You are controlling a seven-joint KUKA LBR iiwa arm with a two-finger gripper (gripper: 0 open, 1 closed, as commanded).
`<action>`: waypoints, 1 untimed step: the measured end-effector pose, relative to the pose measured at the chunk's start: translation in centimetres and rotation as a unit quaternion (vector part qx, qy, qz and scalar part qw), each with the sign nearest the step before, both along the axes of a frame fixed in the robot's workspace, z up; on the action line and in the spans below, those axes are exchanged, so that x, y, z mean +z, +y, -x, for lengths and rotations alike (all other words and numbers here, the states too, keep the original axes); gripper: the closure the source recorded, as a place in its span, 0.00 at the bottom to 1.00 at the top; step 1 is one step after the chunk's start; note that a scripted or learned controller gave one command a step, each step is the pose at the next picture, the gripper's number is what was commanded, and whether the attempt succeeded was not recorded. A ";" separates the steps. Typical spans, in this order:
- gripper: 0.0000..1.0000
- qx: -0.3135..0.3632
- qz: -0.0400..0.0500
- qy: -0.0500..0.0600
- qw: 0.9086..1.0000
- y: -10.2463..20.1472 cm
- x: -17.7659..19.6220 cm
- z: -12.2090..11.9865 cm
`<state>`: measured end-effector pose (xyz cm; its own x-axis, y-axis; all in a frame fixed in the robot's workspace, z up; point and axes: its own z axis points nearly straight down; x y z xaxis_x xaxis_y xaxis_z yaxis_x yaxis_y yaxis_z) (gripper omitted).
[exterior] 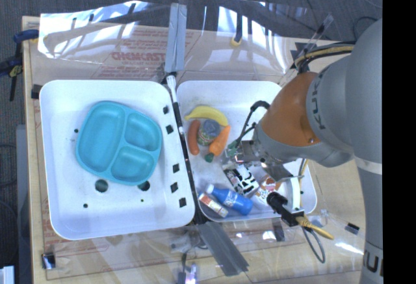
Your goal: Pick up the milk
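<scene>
Milk: a small carton with black-and-white cow patches (244,180), lying low in the right bin, lower centre-right of the frame, directly under the arm's wrist.
Claw: (239,166) low over the carton, at its upper edge; its opening is hidden by the wrist and wiring, so whether it is wide, narrow or gripping cannot be told.
Close neighbours: blue bottle (231,199) just below the carton, close enough to touch; a red-and-white packet (267,189) at its right.
Further up the bin: carrot (219,140), a grey-green round item (209,129), a banana (208,113) along the top.
Right bin: white wall (224,86), crowded in its lower half.
Left bin: (65,211) holds a turquoise divided tray (119,142), well apart from the milk.
Risk, as a judgement: the carton lies flat among tight neighbours, so a finger may land on the blue bottle or packet; the carton could then slip out, or the wrong item could lift.
</scene>
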<state>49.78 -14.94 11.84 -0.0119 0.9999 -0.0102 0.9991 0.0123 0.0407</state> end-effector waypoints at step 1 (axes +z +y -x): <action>0.00 0.000 0.000 0.001 1.000 0.0 -0.1 0.1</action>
<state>49.69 -14.95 11.72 -0.0121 0.9999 -0.0105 0.9992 0.0125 0.0379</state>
